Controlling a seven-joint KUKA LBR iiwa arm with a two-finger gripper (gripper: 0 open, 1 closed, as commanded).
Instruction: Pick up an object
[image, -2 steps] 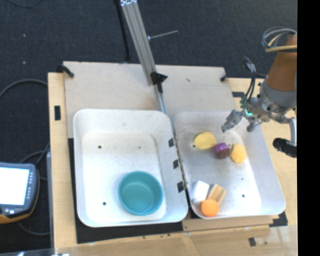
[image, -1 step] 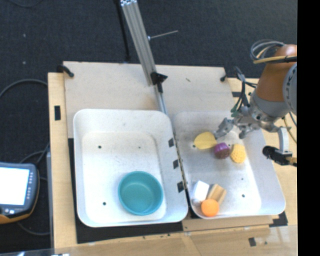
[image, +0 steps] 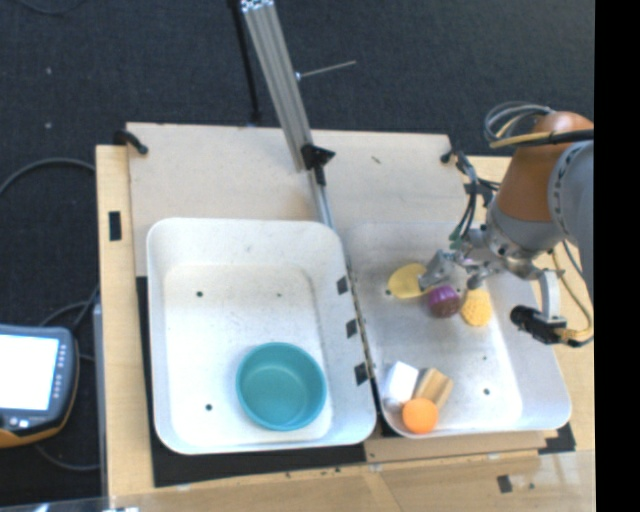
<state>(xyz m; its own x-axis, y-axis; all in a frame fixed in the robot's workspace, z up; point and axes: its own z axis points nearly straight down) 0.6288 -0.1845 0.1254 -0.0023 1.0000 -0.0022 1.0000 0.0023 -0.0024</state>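
Observation:
In the right bin (image: 530, 395), my gripper (image: 452, 277) hangs low over a cluster of small objects. A purple ball-like object (image: 444, 300) lies directly under it, with a yellow flat piece (image: 405, 282) to its left and a yellow corn-like object (image: 477, 308) to its right. Nothing can be seen lifted between the fingers. At the bin's front left corner lie a white block (image: 400, 380), a tan wooden block (image: 433, 384) and an orange ball (image: 420, 415).
The left bin (image: 200, 260) holds a teal bowl (image: 281, 385) near its front. A slanted metal pole (image: 285, 90) rises from behind the bins. A screen device (image: 30, 375) sits at the far left, off the bench.

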